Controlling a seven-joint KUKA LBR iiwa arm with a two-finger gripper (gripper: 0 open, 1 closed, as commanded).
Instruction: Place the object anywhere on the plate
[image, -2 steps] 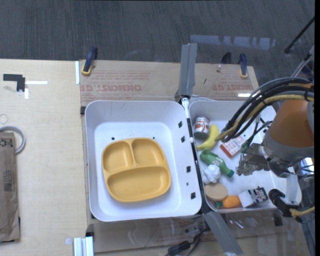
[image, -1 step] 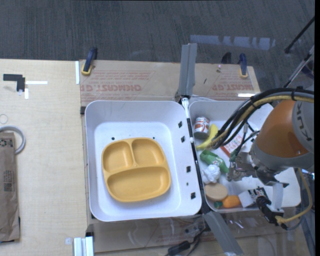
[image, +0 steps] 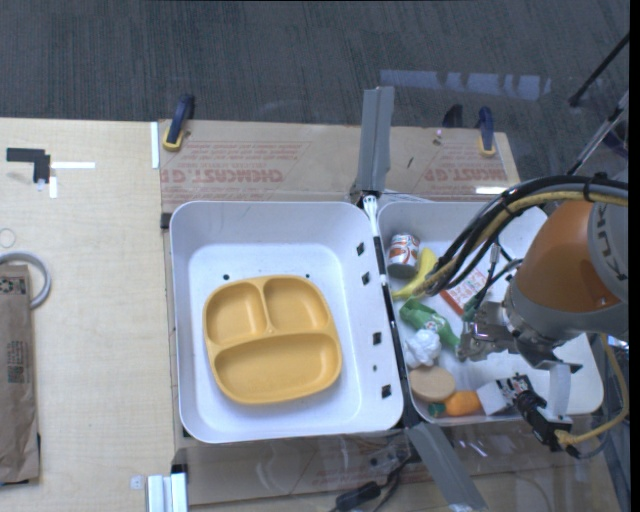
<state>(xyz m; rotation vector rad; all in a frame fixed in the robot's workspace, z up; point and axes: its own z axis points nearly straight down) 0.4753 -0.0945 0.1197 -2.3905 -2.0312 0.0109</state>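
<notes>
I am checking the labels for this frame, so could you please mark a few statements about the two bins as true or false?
1. The yellow three-compartment plastic plate lies in the left white bin. True.
2. A small round tin can already sits on the plate. False: the can is in the right white bin, near its far left corner.
3. The grey arm with the orange band is above the right bin. True.
4. The yellow banana-shaped toy lies in the left bin. False: it lies in the right bin, beside the can.
5. A small orange ball-like toy lies near the right bin's front edge. True.
</notes>
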